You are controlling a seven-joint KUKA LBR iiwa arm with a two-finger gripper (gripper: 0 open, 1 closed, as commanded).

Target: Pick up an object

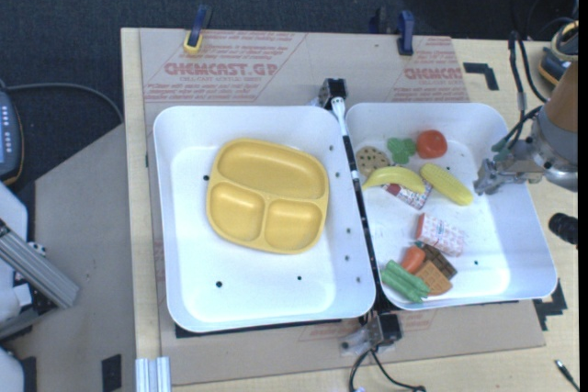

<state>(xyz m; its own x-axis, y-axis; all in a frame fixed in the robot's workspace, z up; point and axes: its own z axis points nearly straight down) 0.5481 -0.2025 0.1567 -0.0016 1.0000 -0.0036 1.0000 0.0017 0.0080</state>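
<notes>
Banana-shaped yellow toy (447, 184) is the nearest thing to the gripper (487, 177), so I judge it the likely object to pick. It lies in the right bin (524, 243), tilted, with its lower end pointing toward the gripper and close to it, but not touching. Whether the jaws are open or closed I cannot tell at this size; nothing is visible between them.

Taking this toy as landmark: a second banana (395, 176) lies just beside it on the side away from the gripper, a red tomato (431, 143) is near its upper end, and a small pink and white packet (442, 235) lies below it, a little apart. The left bin (184, 271), with the yellow divided plate (267, 195), is well apart.

To do the step well, the gripper should come over the middle of the toy, not its tip, and turn so the fingers close across the narrow width. The curved body may roll or slip out, so I would descend straight and low before closing.
</notes>
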